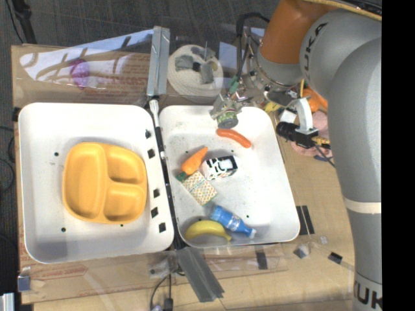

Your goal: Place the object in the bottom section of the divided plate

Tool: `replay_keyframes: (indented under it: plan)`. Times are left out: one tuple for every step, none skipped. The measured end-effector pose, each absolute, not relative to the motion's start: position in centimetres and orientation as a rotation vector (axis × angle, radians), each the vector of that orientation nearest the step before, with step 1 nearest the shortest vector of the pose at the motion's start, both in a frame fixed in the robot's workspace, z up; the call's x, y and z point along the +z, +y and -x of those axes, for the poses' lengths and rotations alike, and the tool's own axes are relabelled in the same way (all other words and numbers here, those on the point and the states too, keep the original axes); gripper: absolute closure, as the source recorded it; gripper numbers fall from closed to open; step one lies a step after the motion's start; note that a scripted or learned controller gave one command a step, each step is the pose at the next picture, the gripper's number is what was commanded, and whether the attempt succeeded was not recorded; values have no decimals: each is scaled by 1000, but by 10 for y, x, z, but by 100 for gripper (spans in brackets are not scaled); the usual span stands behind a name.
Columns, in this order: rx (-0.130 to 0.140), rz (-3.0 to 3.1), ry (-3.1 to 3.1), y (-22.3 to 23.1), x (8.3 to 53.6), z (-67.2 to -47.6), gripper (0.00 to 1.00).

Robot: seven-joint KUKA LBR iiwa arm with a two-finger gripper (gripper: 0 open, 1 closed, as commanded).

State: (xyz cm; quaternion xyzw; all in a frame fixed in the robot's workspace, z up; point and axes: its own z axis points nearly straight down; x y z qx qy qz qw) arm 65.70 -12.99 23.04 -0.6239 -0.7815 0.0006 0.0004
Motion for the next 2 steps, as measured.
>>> replay_keyframes:
  plan:
    - [5, 1955, -2454, -83, 191, -608, 100]
    - [4, 1394, -2811, -11, 191, -602, 100]
